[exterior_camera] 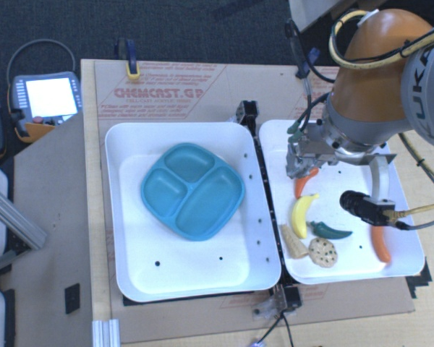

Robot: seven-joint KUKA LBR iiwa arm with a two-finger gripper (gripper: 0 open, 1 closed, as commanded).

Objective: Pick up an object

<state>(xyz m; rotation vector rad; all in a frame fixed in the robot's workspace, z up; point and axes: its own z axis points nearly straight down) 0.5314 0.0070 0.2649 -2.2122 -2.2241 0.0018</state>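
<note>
Near right bin top-left rim: end effector over carrot.

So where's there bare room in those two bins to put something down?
Left bin: a bare ring all around the blue plate, widest along its near edge. Right bin is crowded: gripper, carrots, banana, cookie; a bare patch lies near its front corner.

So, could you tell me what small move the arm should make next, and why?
Probably a short straight descent: the end effector sits over the upper end of an orange carrot-like piece in the right bin, above the banana; no grasp is visible.
</note>
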